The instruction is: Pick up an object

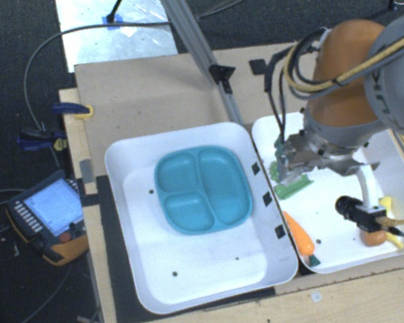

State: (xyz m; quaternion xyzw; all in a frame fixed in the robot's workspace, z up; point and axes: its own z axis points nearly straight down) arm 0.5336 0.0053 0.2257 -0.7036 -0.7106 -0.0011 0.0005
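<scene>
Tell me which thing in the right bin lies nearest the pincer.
The green piece, just beside the pincer; the orange carrot lies farther off, nearer the camera.

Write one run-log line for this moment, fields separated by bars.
end effector: at green piece, right bin | carrot: near same bin's left wall | blue plate: left bin

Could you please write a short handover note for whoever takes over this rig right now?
End effector: low in the right bin, at a green item; no hold can be confirmed.
Things: a carrot lies by that bin's left wall; a blue divided plate sits in the left bin.
Done: nothing visibly lifted.
Left: grasp one object and raise it.
</scene>
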